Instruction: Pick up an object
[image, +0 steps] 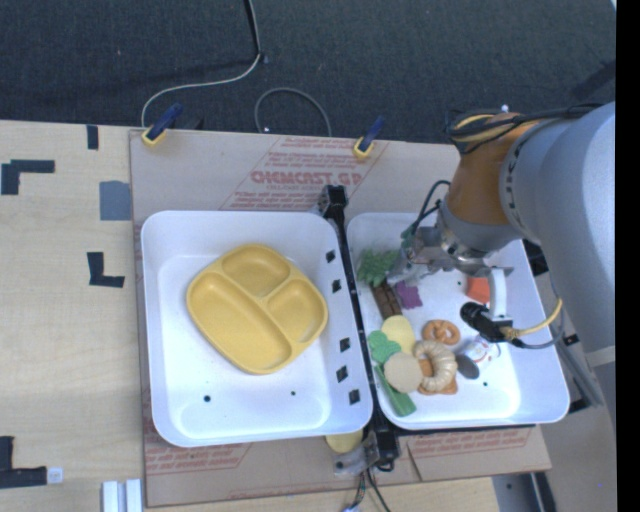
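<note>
Reaching into the right-hand white bin (540, 400), the grey arm's claw (418, 262) hovers at centre-right of the frame, near the small purple block (408, 295); its grip cannot be told, apparently nothing lifted yet.

arm (575, 190): bulky, rounded pale grey casing with a smooth shell
wrist band (480, 185): wide orange ring between grey segments
cables (500, 325): thin black and yellow leads looping by the dark wrist fittings
</note>
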